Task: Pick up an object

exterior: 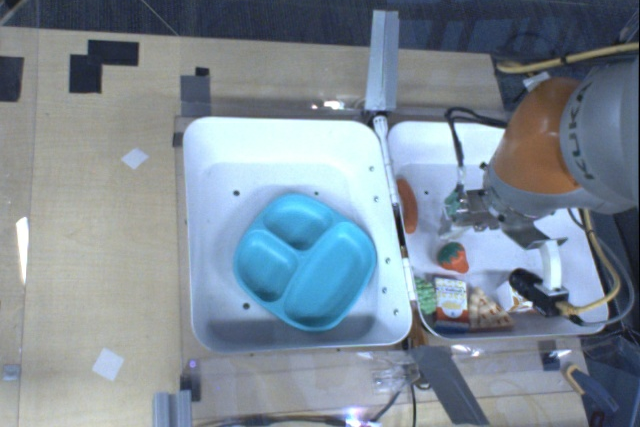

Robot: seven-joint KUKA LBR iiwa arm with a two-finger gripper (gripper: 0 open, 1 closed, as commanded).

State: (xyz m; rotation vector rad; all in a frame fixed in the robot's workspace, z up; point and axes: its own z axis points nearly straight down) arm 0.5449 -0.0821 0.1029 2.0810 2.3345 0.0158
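Note:
My gripper (458, 215) hangs over the middle of the right bin (430, 155), below the arm's orange band. Just in front of it lies a small red fruit with a green top (454, 257), apart from the gripper. An orange sausage-shaped thing (406, 204) lies along the bin's left wall, to the gripper's left. At the bin's front edge sit a small carton with a green and red label (449, 299) and a beige waffle-like piece (488, 311). I see nothing held in the gripper.
The left bin (220, 165) holds a blue divided plate (304, 260), tilted toward its front right. A metal post (382, 65) stands behind the wall between the bins. The arm covers the right bin's far right side.

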